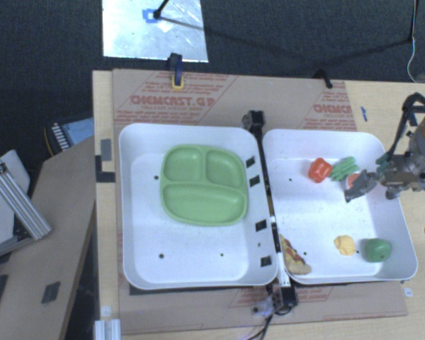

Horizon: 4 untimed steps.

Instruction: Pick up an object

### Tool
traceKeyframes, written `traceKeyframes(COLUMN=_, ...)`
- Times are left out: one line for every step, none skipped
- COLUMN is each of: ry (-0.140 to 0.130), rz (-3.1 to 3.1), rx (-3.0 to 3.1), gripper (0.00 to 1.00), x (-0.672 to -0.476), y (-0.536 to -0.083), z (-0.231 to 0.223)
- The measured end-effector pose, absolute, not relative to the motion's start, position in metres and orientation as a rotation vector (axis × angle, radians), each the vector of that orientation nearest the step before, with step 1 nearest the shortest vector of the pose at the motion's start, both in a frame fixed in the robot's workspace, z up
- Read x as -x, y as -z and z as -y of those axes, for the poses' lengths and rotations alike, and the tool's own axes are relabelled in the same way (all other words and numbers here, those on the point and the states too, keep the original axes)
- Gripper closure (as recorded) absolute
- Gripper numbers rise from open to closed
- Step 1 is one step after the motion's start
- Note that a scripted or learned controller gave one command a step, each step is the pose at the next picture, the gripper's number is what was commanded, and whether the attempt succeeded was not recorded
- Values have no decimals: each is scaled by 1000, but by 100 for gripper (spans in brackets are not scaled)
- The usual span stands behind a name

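Note:
The right bin (pixel 297 211) holds several small toys. An orange-red pepper-like piece (pixel 319 169) lies near the bin's far side, with a green leafy piece (pixel 343 167) right beside it. A yellow lump (pixel 345 244) and a green round piece (pixel 375 248) sit together at the near right corner. A brown and yellow piece (pixel 295 257) lies against the near left wall. My gripper (pixel 358 187) hangs low over the right side of this bin, just right of the green leafy piece. A small red patch (pixel 353 179) shows at its tip, and what it is cannot be made out.
The left bin (pixel 138 261) bears a light green divided plate (pixel 203 185). A black clip strip (pixel 263 190) runs between the two bins. The arm's wrist (pixel 411 168) reaches in over the right bin's right wall. Cardboard lies under both bins.

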<state>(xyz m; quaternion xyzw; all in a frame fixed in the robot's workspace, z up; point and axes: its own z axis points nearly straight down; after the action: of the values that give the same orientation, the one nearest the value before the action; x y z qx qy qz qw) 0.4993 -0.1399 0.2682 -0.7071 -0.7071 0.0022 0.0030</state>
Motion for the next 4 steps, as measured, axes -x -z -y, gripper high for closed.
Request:
traceKeyframes(ry=1, rz=2226, rx=2219, gripper=0, x=-501, y=-273, z=140)
traceKeyframes(ry=-1, rz=2222, rx=2218, gripper=0, x=-511, y=-220, z=135)
traceKeyframes(ry=-4, rz=2220, rx=2217, gripper=0, x=-507, y=-157, z=136)
traceKeyframes(ry=-2, rz=2221, rx=2218, gripper=0, x=-511, y=-95, z=135)
